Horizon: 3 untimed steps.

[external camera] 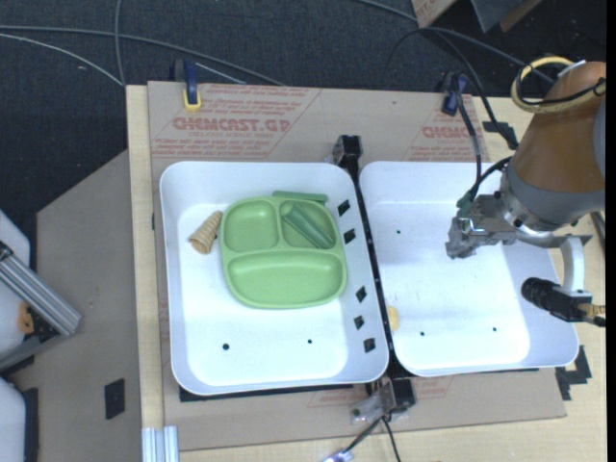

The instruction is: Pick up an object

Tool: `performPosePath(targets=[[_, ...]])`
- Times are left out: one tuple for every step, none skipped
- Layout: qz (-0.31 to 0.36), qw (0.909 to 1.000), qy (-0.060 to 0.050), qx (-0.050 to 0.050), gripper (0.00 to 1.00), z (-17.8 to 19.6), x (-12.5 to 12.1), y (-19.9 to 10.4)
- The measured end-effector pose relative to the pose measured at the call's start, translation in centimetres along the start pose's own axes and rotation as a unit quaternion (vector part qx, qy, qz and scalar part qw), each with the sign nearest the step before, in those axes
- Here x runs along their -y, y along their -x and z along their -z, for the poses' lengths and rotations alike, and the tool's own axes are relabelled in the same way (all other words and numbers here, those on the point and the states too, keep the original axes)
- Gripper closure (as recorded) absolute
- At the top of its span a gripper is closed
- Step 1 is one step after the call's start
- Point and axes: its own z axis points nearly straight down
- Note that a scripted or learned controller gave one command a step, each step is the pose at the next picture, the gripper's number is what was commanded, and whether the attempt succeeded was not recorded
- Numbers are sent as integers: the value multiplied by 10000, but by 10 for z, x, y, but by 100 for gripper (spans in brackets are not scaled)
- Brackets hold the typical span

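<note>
Objects for picking all lay in the left bin (192, 354): a cone (204, 232) touching the west rim of a green tray (284, 277), and a green piece (310, 224) resting in the tray's upper right compartment. We judged the tray too flat for an easy pinch, the cone likelier. Further right, our gripper (462, 242) hung over the right bin (433, 354), well apart from all of them, holding nothing; whether it was spread or closed we could not tell.
</note>
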Motion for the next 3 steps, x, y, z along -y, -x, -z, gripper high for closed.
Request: performPosePath(targets=[[20, 10000, -13, -12, 100, 14, -9, -48], [25, 10000, -19, -14, 100, 20, -21, -96], [24, 10000, -43, -14, 100, 9, -23, -149]])
